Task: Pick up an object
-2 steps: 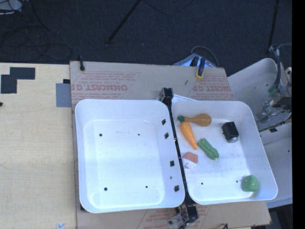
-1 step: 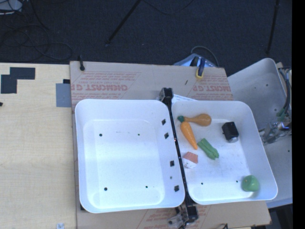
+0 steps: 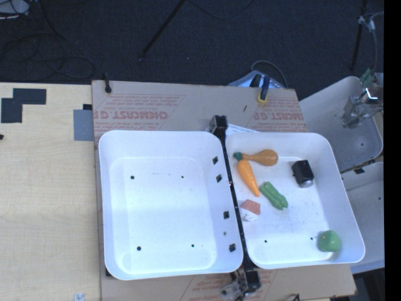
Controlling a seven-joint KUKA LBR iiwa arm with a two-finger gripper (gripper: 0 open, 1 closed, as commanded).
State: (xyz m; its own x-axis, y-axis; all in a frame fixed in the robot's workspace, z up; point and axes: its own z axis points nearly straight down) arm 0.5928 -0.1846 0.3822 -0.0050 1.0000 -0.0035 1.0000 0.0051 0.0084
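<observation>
I take the carrot (image 3: 247,177) as my marker. It lies in the filled bin (image 3: 341,187), close to the wall shared with the other bin (image 3: 113,199).

Nearest the camera, and well away from the carrot toward the arm's side, a green ball (image 3: 329,241) sits against the bin's near corner. Being round, it will likely roll away if touched off-centre, and the corner wall may block one side of the jaws on the way down.

Just nearer than the carrot lies a small red-and-white piece (image 3: 250,209). It looks flat and low, so I expect a grasp to close above it and come up with nothing.

A green pod-like thing (image 3: 274,195) lies near the carrot on the arm's side, at a slant. A descent between the two could push both aside without catching either.

The carrot is my likeliest target, but the shared wall beside it leaves little room. Its taper could also let it squirt out of a grip across the thin end.

A black block (image 3: 302,172) sits farther toward the arm's side, apart from the rest. That is the clearest approach, though dark and hard for me to judge.

Just beyond the carrot's top, nearly touching it, is an orange-brown drumstick shape (image 3: 260,157). A pick there risks clipping both.

Farthest, well beyond the bin, I see the arm's end (image 3: 358,110) over the grey desk edge. I cannot tell how the jaws stand, and from here I see nothing in them.
</observation>
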